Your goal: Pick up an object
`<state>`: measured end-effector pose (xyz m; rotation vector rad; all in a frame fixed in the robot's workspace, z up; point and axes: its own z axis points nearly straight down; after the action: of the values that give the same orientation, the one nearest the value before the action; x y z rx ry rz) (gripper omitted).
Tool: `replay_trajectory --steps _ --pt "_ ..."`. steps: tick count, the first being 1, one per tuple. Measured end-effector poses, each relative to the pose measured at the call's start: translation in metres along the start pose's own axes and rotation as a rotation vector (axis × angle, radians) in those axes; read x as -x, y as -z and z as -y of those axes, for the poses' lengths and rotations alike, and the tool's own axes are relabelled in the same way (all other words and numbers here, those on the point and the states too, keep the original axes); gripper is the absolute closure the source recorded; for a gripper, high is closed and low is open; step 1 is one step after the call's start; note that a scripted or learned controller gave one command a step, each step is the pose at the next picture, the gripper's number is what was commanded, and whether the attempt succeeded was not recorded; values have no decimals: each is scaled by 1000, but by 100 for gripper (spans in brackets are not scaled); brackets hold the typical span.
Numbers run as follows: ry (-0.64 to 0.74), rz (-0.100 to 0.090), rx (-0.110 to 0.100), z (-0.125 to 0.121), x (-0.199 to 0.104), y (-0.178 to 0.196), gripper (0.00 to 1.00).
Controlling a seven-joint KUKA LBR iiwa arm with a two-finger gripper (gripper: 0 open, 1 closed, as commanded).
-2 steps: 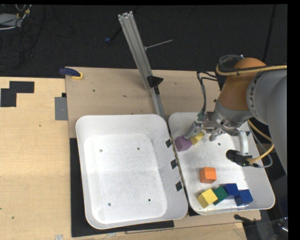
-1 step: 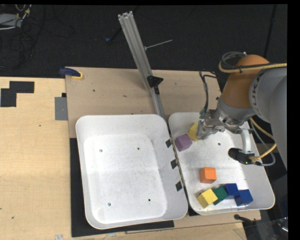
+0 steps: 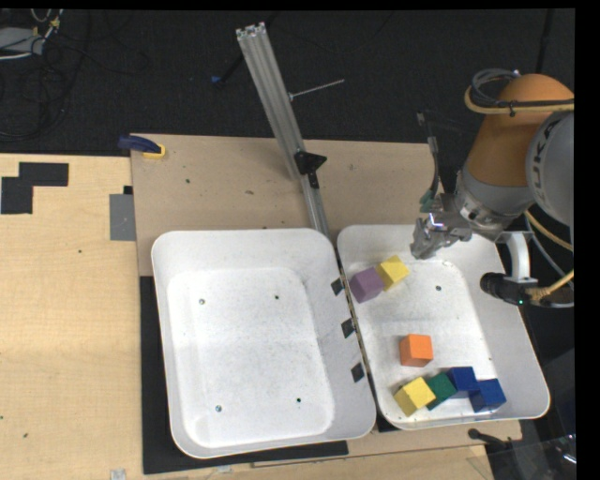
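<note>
Tan wooden bench [image 3: 66, 309] with a brown board [image 3: 225, 183] laid over its far half; black floor behind with loose cables [image 3: 28, 28] at far left. A few black and grey patches [image 3: 37, 183] on the bench at left, a small blue-and-yellow clamp [image 3: 142, 145] at the board's far left corner. Slanted metal rail [image 3: 277, 108] rises from between the bins toward the far side.

Two white bins. Left bin [image 3: 178, 272] holds no blocks. Right bin [image 3: 506, 347] holds six blocks: one purple block [image 3: 366, 282] touching one yellow block [image 3: 394, 272] at the far left part; one orange block [image 3: 416, 350] alone in the middle; at the near edge a cluster of a second yellow block [image 3: 413, 395], one green block [image 3: 442, 387] and a blue block [image 3: 462, 379] in a touching row, with a second blue block [image 3: 487, 395] just right of it. Count: two yellow, two blue, one each purple, orange, green.

One arm [image 3: 511, 141] at right, orange band up top. Gripper [image 3: 425, 246] hangs over the far part of the right bin, just right of the far yellow block. Nothing seen between the tips; cannot tell whether the jaws are spread or pressed together.
</note>
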<state>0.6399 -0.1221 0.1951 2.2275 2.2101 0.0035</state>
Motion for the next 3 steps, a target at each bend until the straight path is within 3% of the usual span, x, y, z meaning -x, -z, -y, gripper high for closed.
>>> replay_trajectory --steps 1,3 --pt "2 -1 -4 0 1 15 100" --pt "12 -4 -9 24 -103 19 100"
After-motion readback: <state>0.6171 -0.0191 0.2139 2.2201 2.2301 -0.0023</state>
